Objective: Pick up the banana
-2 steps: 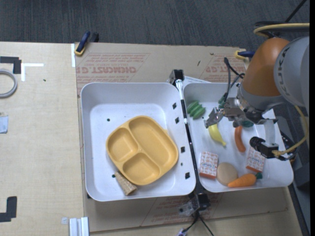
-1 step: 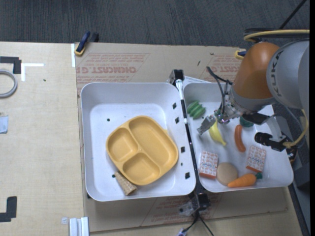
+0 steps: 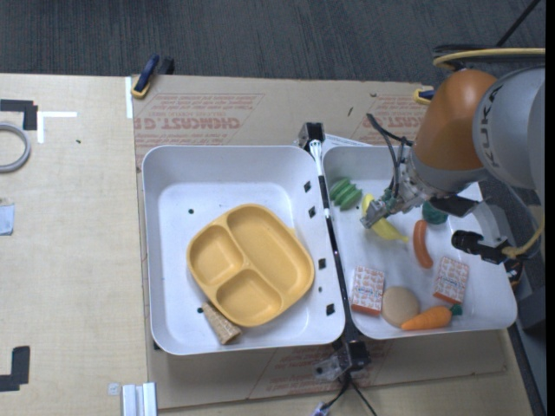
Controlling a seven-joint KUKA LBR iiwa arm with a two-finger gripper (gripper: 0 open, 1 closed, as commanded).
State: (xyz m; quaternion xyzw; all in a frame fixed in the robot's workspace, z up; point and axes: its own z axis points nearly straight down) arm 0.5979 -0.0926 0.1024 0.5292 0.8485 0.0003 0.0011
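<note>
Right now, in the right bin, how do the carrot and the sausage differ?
The carrot is orange with a green tip; the sausage is red-orange with none. The carrot lies nearly level along the bin's near edge; the sausage lies almost upright in the picture, nearer the gripper. The carrot tapers; the sausage has rounded ends. Both are slim and lie flat in the right bin.
</note>
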